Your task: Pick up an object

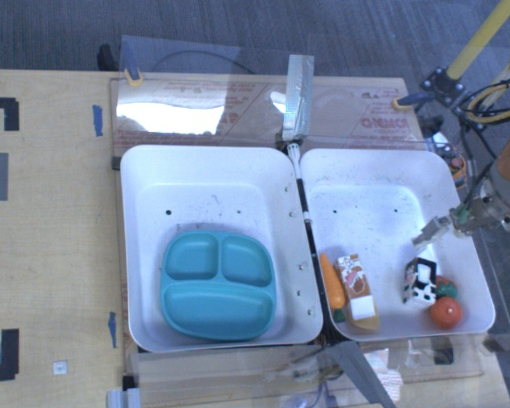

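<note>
2 white bins sit below me: the left holds a teal divided plate; the right holds a carrot, snack packet, cow toy and tomato. My gripper hovers above them, grasp unclear.

Even overhead light lit the scene brightly, glare streaked the clear panel behind the bins, and detail stayed soft.
</note>
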